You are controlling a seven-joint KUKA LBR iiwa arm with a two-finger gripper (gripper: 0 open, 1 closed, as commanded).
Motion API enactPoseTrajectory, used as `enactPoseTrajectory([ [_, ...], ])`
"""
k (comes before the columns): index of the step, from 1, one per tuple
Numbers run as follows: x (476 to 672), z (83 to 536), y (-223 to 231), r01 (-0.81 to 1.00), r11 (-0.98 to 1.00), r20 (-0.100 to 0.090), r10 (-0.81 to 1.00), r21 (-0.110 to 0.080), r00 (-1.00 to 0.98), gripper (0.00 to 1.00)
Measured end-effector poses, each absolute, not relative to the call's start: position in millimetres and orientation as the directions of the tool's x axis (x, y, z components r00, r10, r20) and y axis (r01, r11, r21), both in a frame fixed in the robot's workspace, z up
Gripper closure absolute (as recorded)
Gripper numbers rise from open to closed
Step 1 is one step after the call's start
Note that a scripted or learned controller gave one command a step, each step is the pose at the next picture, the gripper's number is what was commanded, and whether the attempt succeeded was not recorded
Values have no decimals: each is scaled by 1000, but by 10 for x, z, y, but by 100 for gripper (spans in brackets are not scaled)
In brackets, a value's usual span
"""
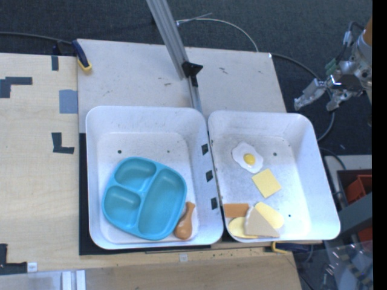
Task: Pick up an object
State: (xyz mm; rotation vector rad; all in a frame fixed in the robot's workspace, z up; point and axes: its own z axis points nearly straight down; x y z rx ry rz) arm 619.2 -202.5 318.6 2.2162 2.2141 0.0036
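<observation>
While the pincer (321,95) is hanging released and holding nothing off the right bin's (302,128) far corner, the fried egg (248,158) is lying flat inside, waiting exposed for picking.

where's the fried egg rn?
The fried egg lies in the right bin, in its upper-left part, just above and left of the yellow cheese square.

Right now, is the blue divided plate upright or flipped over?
Upright: the blue divided plate shows its three hollow compartments facing up, lying flat in the left bin.
</observation>
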Motion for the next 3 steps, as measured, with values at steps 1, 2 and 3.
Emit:
enactPoseTrajectory([
  [1, 6330, 2519, -2104, 1000, 0, -1, 1000, -7, 0, 0],
  [2, 6426, 2377, -2099, 1000, 2, -2, 1000, -2, -2, 0],
  [3, 6578, 1982, -2094, 1000, 3, -1, 1000, -5, -3, 0],
])
